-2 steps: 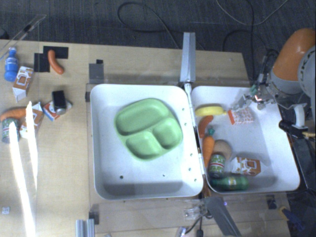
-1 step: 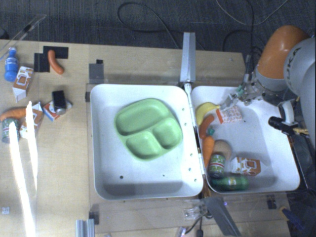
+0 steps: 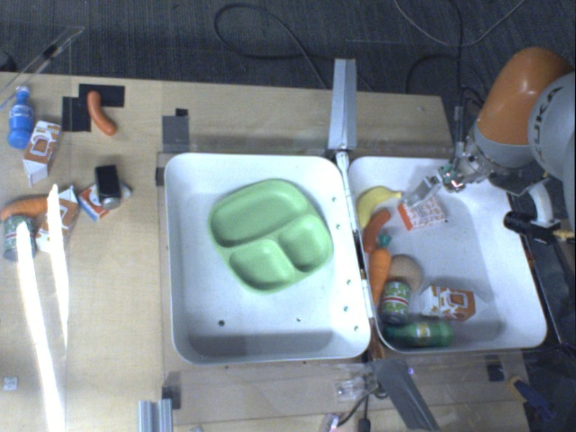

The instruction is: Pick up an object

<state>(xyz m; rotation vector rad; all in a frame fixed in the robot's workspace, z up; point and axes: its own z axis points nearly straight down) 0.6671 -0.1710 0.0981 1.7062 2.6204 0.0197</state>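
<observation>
Starting at the far left of the frame, loose items lie on the bare bench (image 3: 117, 268): a small blue bottle (image 3: 20, 115) in the upper left, a sausage (image 3: 101, 113) lying beside it, and some small cartons below. They sit outside my reach, so I judge them spares rather than targets.

Moving right, the left bin (image 3: 184, 331) holds a green divided tray (image 3: 272, 234), lying flat near its centre and turned a little askew. It looks like a place to set things down, not something to pick.

Further right, the right bin (image 3: 504, 268) has its goods crowded along its left wall and lower edge: a banana (image 3: 376, 201) at top, a carrot (image 3: 379, 273) below it with its long axis running nearly straight up and down the frame, then a can (image 3: 394, 301), a small carton (image 3: 449, 303), and a dark green cucumber (image 3: 418, 333) lying left to right along the bottom wall.

The thing nearest me is the red and white packet (image 3: 423, 211), in the upper middle of that bin. It appears to lie flat, its long axis slanting from lower left to upper right, its upper end pointing toward my claw (image 3: 453, 179), which sits just beside that end, at the upper right. I cannot tell whether my claw is parted or closed, nor whether it touches the packet.
</observation>
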